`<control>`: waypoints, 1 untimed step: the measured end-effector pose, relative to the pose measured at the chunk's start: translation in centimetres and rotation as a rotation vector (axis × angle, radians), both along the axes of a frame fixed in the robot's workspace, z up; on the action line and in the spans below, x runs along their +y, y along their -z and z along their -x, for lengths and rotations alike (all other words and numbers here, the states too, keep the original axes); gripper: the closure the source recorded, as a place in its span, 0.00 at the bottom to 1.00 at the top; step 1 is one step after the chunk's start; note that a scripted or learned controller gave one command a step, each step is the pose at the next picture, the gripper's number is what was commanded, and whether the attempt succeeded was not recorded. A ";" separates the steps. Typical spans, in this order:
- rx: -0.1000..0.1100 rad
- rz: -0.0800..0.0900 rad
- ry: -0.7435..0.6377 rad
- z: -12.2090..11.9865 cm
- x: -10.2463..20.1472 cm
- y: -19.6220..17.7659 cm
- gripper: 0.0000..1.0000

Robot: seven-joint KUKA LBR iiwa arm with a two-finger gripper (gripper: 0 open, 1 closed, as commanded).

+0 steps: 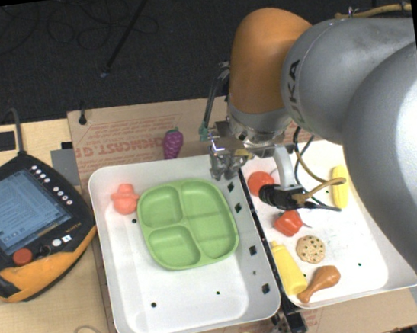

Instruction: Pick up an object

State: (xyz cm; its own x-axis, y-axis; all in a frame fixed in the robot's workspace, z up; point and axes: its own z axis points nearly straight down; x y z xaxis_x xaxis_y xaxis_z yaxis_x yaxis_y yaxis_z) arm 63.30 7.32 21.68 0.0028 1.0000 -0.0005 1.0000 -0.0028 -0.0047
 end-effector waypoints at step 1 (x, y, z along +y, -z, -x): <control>-0.001 0.000 0.001 0.5 -0.2 -0.6 1.00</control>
